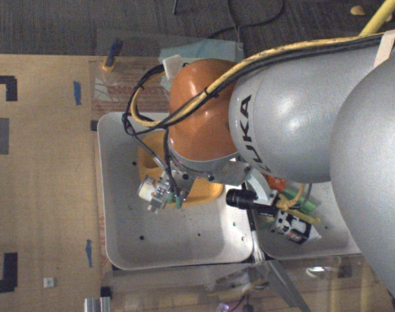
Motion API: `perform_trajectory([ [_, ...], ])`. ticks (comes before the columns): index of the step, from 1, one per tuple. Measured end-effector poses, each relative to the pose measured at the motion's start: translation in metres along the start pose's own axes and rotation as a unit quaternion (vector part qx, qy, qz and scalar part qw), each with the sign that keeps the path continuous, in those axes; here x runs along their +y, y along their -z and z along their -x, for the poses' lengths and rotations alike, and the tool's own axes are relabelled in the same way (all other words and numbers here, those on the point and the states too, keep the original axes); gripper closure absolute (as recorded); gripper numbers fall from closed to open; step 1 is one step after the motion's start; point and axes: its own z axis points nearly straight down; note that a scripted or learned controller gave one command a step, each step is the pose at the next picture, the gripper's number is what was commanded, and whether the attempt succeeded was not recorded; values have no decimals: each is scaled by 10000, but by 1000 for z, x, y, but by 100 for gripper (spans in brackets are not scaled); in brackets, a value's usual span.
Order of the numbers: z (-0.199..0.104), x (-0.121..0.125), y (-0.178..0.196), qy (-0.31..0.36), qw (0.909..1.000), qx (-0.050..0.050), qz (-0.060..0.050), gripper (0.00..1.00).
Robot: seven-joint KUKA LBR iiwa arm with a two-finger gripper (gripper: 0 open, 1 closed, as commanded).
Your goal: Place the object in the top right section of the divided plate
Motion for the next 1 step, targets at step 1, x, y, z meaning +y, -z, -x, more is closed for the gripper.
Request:
perform_trajectory([
  [1,-1,-46,186,387,9993,2,-3,100],
])
